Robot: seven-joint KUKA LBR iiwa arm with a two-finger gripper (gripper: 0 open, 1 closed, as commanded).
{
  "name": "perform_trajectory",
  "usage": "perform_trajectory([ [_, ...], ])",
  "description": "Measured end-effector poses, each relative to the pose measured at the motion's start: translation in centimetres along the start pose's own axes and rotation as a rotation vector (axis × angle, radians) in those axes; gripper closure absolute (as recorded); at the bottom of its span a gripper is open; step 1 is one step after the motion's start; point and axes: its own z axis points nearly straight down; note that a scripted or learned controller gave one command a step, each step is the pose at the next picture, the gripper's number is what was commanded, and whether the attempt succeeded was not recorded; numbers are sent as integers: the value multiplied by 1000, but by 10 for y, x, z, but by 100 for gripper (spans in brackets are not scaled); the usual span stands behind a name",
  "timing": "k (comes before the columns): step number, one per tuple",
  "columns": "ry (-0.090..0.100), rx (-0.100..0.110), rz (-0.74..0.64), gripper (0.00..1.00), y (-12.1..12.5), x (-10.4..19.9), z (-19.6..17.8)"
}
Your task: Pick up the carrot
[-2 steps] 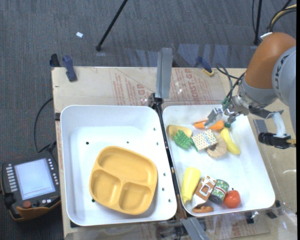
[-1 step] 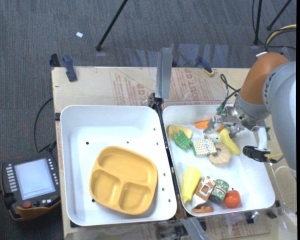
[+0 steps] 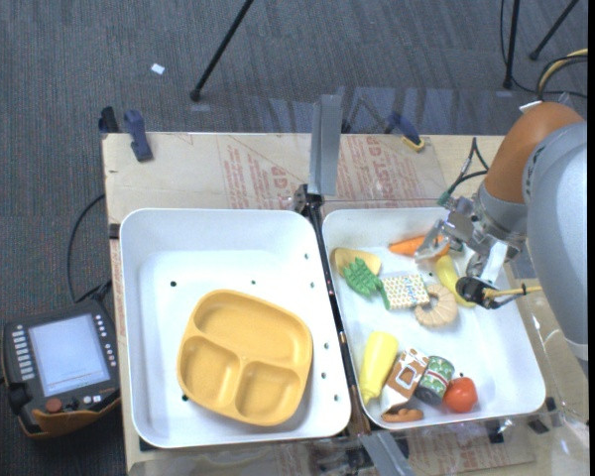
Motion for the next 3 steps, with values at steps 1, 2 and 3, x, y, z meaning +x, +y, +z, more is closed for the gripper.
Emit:
perform_trajectory([
  [1, -6, 5, 247, 0, -8, 6, 2],
  [2, -3, -2, 489, 0, -17, 7, 2],
  [3, -1, -3, 778, 0, -24, 20, 1],
])
